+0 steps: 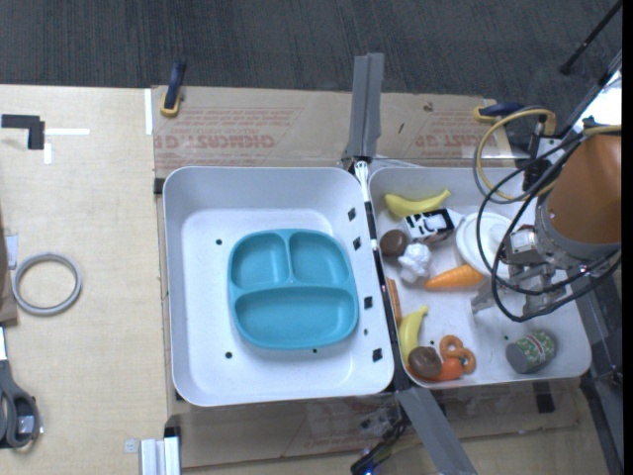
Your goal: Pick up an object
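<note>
Here, on the far left of the bench (89, 384), a grey ring of tape (44, 283) lies flat, with a pair of scissors (14, 411) near the lower left edge. Next comes the left bin (188, 265), which holds a blue divided plate (293, 288) lying flat near its middle, two small sections at the top and one long section below.

A grey divider (365, 107) runs down from the top between the two bins. The right bin (569, 364) is crowded. Along its left side sit a brown ball (393, 242) and a crumpled white lump (415, 260) just beside it, with a banana (415, 202) above them near the bin's top wall and a black and white item (431, 224) just under that banana. Lower down, a second banana (410, 329) stands nearly upright, and a dark round fruit (425, 362) touches an orange pretzel-shaped toy (455, 354) near the bottom wall. A carrot (455, 278) lies across the middle, beside a white round dish (485, 240). Farther right a green patterned can (531, 350) rests on its side near the lower right corner.

The gripper (514, 287) hangs over the right part of this bin, between the carrot and the can, wrapped in black cables (524, 196). Nothing shows between its fingers, and whether they are spread or pressed together I cannot tell. The arm's orange band (586, 188) sits above it at the right.
</note>
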`<state>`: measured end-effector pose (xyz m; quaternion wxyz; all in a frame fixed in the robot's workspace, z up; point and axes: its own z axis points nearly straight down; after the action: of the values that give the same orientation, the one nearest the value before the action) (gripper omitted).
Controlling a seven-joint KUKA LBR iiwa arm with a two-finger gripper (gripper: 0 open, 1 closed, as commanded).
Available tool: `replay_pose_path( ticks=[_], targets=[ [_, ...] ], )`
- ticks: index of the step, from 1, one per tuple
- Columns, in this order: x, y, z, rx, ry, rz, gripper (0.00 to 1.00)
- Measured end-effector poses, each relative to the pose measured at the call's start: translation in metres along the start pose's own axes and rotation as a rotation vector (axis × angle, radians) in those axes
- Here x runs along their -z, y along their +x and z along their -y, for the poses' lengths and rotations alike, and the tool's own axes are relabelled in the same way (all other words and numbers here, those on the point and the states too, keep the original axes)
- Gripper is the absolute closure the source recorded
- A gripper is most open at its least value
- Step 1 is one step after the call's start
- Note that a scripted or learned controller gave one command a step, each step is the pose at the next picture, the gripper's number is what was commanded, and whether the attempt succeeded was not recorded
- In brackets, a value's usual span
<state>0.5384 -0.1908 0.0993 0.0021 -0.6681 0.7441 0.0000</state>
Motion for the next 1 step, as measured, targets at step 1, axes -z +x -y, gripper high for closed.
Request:
replay_pose_path(
  ticks=[1],
  targets=[
    [-0.008,-0.0549,0.0404,0.081,-0.001,0.002,0.0]
  ],
)
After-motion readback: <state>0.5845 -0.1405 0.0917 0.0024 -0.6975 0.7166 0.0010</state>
